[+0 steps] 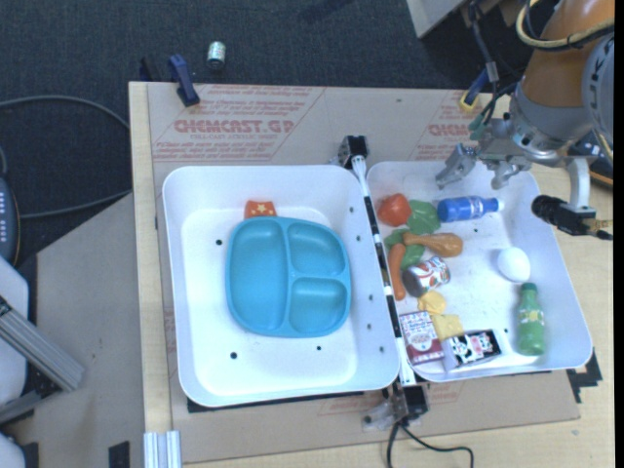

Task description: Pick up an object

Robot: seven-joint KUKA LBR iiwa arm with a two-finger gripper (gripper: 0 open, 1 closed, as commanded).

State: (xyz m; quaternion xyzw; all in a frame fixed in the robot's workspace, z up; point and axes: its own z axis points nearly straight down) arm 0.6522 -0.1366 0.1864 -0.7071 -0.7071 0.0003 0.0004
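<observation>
My gripper [480, 172] hangs over the far edge of the right bin [565, 291], open, with nothing between its fingers. Just below it lies a blue bottle [468, 208] on its side, apart from the fingertips. Further left in the bin are a red tomato [394, 209], a green pepper [421, 215], an orange drumstick [441, 244], a carrot [397, 269] and a small can [427, 275]. A white egg [513, 263] and a green bottle [529, 320] lie at the right. A red and white carton [419, 335] and a black and white box [476, 347] sit at the near edge.
The left bin [185, 261] holds a blue divided plate [289, 275] and a small red piece [259, 209] behind it. A black clamp [353, 148] stands between the bins at the far side. A black part of the arm [565, 213] overhangs the right rim.
</observation>
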